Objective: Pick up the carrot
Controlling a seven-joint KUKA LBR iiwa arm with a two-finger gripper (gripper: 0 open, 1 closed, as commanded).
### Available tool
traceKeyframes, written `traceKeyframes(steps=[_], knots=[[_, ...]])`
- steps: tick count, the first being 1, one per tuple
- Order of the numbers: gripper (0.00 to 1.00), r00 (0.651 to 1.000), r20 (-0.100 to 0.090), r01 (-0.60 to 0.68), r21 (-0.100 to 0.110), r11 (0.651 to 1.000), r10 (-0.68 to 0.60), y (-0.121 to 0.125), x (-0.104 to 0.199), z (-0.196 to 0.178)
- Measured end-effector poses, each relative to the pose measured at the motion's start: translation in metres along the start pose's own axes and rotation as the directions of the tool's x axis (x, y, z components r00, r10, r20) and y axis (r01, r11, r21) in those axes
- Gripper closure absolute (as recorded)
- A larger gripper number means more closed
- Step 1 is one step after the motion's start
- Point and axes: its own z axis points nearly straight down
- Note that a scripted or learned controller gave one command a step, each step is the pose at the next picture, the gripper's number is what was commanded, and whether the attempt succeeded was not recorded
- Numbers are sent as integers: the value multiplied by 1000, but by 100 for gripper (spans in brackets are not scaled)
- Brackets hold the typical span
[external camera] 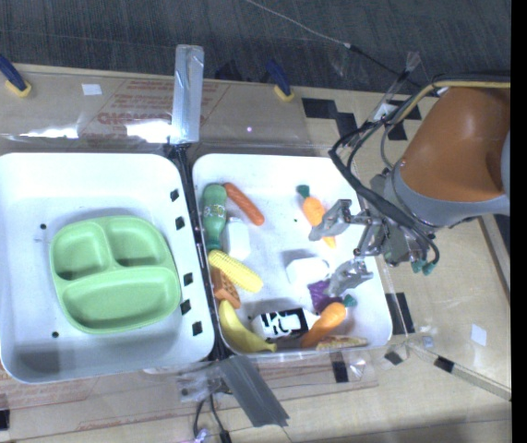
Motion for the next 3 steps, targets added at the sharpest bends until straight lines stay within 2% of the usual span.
traceKeyframes(steps=[1, 2, 3], knots=[[0, 995, -8, 104, -4, 995, -104, -32, -38, 90], [0, 959, 6, 283, 1, 959, -283, -44, -118, 154], [100, 957, 8, 290, 4, 957, -290, -43, -120, 143]])
